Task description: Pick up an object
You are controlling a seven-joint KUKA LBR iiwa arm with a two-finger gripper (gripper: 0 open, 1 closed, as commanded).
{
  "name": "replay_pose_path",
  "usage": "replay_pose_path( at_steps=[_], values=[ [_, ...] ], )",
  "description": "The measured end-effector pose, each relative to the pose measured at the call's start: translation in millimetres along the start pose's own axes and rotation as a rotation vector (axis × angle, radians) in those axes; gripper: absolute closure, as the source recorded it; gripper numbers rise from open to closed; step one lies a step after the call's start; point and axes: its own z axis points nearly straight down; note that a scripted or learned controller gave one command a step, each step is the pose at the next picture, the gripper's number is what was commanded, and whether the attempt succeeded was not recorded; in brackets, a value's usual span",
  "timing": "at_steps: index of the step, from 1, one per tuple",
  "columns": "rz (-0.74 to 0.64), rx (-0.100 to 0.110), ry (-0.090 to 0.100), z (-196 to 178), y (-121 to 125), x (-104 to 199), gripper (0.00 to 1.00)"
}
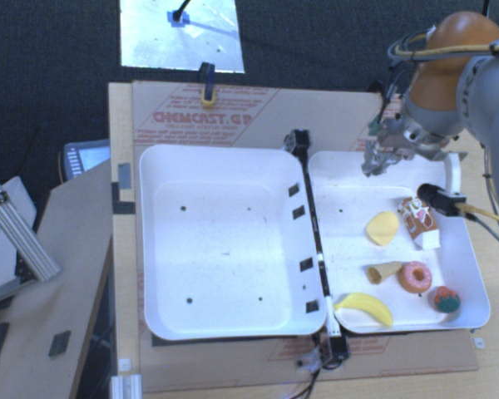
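The right bin (349, 214) holds several toy foods. A yellow round piece (383, 228) lies near the middle, with a brown and white cake slice (419, 221) to its right. Nearer the front are a small cone (383, 271), a pink donut (415, 277), a red and green fruit (446, 299) and a banana (366, 308). My gripper (374, 167) hangs over the bin's back part, behind the yellow piece and apart from it. I see nothing held in it.
To the left stands the other white bin (224, 239), joined to the right one by a black-clipped divider (306, 223). Cardboard (233, 115) lies under both bins. A shiny plate (181, 23) sits behind the bench.
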Motion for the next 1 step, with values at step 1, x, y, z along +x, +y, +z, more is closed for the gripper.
replay_pose_path(
  at_steps=[1],
  values=[
    [-0.002, -0.010, -0.001, -8.7, 2.2, 1.1, 0.00]
  ],
)
